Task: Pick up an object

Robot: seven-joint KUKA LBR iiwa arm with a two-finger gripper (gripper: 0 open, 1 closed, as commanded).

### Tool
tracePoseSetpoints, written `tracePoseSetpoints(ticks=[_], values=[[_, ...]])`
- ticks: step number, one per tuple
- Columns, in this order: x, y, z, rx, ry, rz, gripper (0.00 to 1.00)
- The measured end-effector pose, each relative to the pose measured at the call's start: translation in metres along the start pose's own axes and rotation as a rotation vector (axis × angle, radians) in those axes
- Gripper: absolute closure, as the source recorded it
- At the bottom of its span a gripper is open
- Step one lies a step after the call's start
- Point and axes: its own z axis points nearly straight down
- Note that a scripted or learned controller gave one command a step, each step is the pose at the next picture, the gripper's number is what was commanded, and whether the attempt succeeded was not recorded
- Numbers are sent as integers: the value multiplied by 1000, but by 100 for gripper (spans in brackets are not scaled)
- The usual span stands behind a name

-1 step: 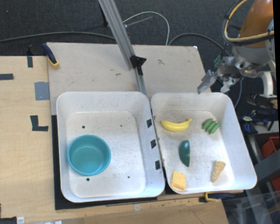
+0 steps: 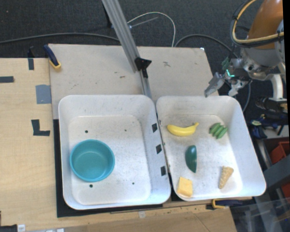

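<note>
Gripper [image 2: 224,86] open above right bin's [image 2: 242,114] far rim (banana [image 2: 182,129] inside).

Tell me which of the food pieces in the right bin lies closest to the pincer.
The small green ridged piece, near the bin's far right side just below the pincer. The banana lies further left, and the dark green piece, cone and yellow wedge lie nearer the front.

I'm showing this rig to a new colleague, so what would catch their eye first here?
Probably the blue bowl, alone in the left bin. Next, the bright small things scattered in the right bin: a yellow banana, a green pod, a dark green piece, an orange wedge and a cone. The gripper hovers at that bin's far right corner.
</note>
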Motion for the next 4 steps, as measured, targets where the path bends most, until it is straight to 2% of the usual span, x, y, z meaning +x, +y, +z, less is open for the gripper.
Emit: tracePoseSetpoints(ticks=[1,3,4], values=[[3,2,64,6,1,0,0],[-1,8,157,3,0,-1,0],[0,9,144,-1,-1,-2,100]])
